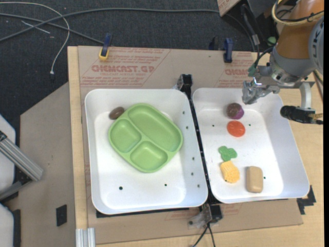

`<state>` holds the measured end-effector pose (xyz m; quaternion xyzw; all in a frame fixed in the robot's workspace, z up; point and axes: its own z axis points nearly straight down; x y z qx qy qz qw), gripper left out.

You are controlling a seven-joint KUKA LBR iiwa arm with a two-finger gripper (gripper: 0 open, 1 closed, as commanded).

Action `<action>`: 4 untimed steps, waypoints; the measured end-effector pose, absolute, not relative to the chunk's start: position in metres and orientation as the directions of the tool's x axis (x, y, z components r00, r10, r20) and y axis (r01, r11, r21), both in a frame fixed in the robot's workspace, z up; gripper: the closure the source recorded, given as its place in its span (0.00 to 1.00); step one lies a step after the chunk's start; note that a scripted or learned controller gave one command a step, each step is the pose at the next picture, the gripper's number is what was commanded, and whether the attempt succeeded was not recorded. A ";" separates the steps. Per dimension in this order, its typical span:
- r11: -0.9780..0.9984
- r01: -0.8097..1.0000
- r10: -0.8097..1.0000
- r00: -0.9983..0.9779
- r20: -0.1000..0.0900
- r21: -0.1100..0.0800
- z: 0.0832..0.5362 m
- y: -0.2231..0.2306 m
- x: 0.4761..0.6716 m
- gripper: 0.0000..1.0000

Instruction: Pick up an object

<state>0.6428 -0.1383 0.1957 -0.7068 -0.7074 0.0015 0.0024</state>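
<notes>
Purple toy fruit (235, 110) is being approached in the right bin (288, 153); gripper (250, 93) is seen just beside it, its grasp cannot be told; descent is needed next.

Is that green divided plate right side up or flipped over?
Right side up: the green plate shows its three hollow compartments facing upward in the left bin.

Dark carpet floor (154, 14), loose white cable (56, 27), cardboard-covered bench (133, 68), blue clamps (106, 45)

Robot lab: clamped cardboard (128, 66), loose cables (46, 24)
</notes>
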 end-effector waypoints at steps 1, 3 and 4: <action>0.000 1.000 1.000 0.000 0.003 -0.012 0.134 -0.135 0.634 0.00; 0.000 1.000 1.000 0.000 0.001 -0.004 0.096 -0.136 0.636 1.00; 0.002 1.000 1.000 -0.002 -0.001 0.004 0.156 -0.133 0.644 1.00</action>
